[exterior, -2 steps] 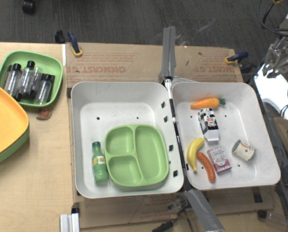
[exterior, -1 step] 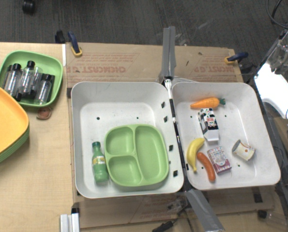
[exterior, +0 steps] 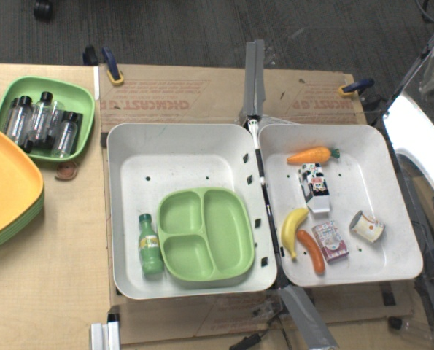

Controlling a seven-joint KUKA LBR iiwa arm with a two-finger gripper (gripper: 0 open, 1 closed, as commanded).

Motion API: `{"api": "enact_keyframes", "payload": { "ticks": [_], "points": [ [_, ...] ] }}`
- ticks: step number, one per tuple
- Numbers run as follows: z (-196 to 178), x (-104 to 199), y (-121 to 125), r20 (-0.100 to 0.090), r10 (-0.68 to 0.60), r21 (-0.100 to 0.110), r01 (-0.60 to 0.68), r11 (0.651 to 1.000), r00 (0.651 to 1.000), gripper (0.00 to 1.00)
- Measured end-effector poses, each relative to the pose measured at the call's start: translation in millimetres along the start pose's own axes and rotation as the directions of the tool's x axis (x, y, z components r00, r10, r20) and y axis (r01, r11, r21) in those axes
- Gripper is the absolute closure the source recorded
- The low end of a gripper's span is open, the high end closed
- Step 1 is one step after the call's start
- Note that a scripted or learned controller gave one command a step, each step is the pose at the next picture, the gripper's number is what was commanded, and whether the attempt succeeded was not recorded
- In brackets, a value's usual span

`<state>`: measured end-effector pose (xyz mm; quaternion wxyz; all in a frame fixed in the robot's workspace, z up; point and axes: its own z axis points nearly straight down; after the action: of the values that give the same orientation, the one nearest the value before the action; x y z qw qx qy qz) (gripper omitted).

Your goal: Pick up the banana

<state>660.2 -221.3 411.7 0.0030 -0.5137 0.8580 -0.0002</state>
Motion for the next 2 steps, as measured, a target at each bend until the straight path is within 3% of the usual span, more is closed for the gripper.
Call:
{"api": "enact_keyframes", "payload": {
  "ticks": [1,2],
  "points": [
    [-30.4,0.0,-0.1,0.000,-0.062,0.000,0.062,0.998,0.998,1.00],
    [-30.2,-0.1,-0.1,0.000,-0.119,0.000,0.119,0.993,0.993,1.00]
  ]
}}
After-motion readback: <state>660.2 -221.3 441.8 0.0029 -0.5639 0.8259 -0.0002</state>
